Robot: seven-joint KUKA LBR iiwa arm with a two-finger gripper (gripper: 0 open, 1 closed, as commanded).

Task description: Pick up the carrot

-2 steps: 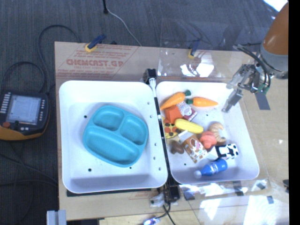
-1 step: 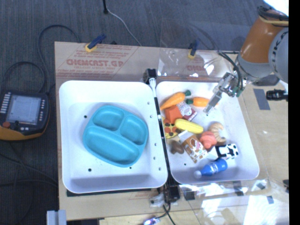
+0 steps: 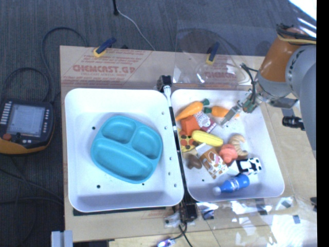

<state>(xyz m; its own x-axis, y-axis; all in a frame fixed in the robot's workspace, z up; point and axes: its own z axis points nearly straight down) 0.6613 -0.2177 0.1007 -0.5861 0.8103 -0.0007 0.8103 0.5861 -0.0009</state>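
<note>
Item: carrot (image 3: 189, 109), orange with green top (image 3: 205, 103); location, right bin (image 3: 272, 153), upper-left part, close to the divider between the bins; long axis runs from about eight o'clock at the tip to two o'clock at the leafy end; a second small orange piece (image 3: 220, 111) lies just beside it at three o'clock.

Item: gripper (image 3: 232, 115); location, same bin, upper middle, slanting down from the wrist at two o'clock; whether it is released or clenched cannot be told at this size; nothing seen grasped.

Relation: carrot lies at roughly nine o'clock from the gripper, near but apart, with the small orange piece and a red packet (image 3: 201, 121) between; judged, the approach must travel toward nine o'clock and cross the carrot's long axis.

Other stock: yellow banana (image 3: 206, 138); blue bottle (image 3: 232, 184); blue divided plate (image 3: 127, 147) in left bin (image 3: 77, 153).
</note>
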